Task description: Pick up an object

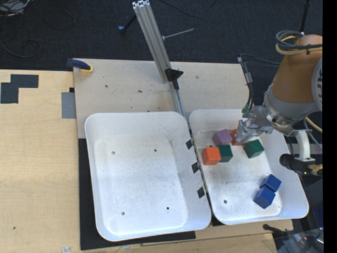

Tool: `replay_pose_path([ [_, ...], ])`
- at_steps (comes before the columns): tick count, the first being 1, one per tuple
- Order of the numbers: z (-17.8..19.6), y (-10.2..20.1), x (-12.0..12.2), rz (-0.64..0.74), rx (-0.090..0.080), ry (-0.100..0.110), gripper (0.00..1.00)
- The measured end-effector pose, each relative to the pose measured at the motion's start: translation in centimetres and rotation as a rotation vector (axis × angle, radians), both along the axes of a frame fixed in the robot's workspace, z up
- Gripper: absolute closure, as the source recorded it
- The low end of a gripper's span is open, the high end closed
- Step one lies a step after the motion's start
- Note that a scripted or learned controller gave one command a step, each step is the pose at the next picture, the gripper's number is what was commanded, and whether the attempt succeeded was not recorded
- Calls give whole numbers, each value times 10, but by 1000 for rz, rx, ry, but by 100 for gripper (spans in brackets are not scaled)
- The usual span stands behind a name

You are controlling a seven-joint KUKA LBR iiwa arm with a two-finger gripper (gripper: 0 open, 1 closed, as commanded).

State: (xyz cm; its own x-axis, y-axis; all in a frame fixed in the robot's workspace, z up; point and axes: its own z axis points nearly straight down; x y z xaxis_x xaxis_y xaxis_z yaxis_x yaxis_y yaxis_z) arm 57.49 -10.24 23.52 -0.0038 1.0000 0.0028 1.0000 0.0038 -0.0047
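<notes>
Right bin (295, 207) | pincer (244, 134) over red block (236, 136) | purple block (222, 137) beside

Even, fairly bright overhead light; the white bins (137, 125) left of the gripper (245, 133) glare slightly, floor beyond it stays dim, shadows are soft, detail is mildly blurred throughout

Two bins (139, 225) of smooth white plastic are seen, faintly glossy and speckled with dark marks. Beside them the counter (37, 157) is faced with pale matt wood-grain board. Behind the bins a ribbed, shiny metal rail (152, 36) is mounted. The blocks (211, 155) inside appear matt and smooth.
</notes>
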Motion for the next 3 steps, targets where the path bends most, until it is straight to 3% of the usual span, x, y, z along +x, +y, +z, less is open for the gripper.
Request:
replay_pose_path([
  [3, -6, 150, -7, 1, -1, 2, 100],
])
